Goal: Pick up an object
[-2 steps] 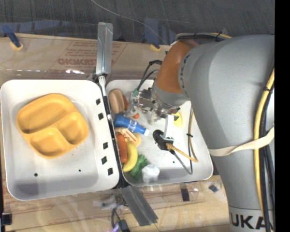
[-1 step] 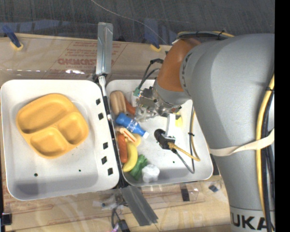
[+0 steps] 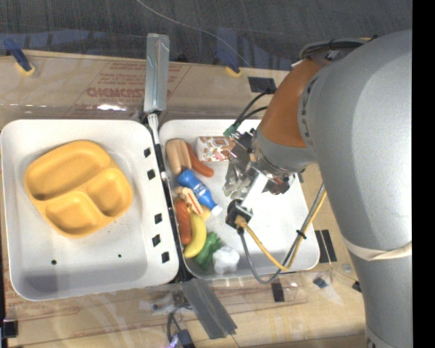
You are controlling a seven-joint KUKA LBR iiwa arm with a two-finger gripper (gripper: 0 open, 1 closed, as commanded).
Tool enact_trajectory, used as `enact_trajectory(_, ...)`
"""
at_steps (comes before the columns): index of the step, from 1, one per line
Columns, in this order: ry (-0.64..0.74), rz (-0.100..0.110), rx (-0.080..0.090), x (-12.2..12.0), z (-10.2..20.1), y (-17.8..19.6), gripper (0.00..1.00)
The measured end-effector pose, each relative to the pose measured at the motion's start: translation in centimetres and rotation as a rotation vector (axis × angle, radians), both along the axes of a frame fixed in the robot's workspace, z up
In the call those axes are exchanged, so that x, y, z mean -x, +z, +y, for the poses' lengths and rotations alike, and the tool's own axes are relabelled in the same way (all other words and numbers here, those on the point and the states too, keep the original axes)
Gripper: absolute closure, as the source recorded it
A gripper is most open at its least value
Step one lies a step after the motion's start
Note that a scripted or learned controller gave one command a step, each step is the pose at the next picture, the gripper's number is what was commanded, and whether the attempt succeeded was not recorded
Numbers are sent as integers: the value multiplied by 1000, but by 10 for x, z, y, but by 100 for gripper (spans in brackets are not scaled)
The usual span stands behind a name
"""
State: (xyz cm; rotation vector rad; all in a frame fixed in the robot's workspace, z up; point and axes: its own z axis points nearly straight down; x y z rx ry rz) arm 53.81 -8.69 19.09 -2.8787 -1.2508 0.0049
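My gripper (image 3: 235, 185) hangs over the middle of the right bin (image 3: 297, 216), just right of a pile of toy food along that bin's left wall. The pile holds a tan bun (image 3: 177, 154), a red sausage (image 3: 202, 170), a small printed carton (image 3: 214, 149), a blue bottle with a white cap (image 3: 196, 189), a yellow banana (image 3: 196, 236), a green piece (image 3: 210, 242) and a white lump (image 3: 226, 259). The blue bottle lies closest to the gripper, a little to its left. I see nothing held in the gripper.
The left bin (image 3: 29, 267) holds a yellow divided plate (image 3: 77, 187). A black divider with clips (image 3: 159, 209) separates the bins. A yellow cable (image 3: 264, 252) loops from the wrist over the right bin's floor. The arm's grey body (image 3: 362, 136) covers that bin's right side.
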Motion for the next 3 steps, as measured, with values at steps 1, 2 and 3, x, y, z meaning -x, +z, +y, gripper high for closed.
enact_trajectory(1,-18,6,0,13,-44,-19,100)
enact_trajectory(2,-370,2,1,-45,6,3,100)
enact_trajectory(3,-187,12,0,-24,-81,-89,100)
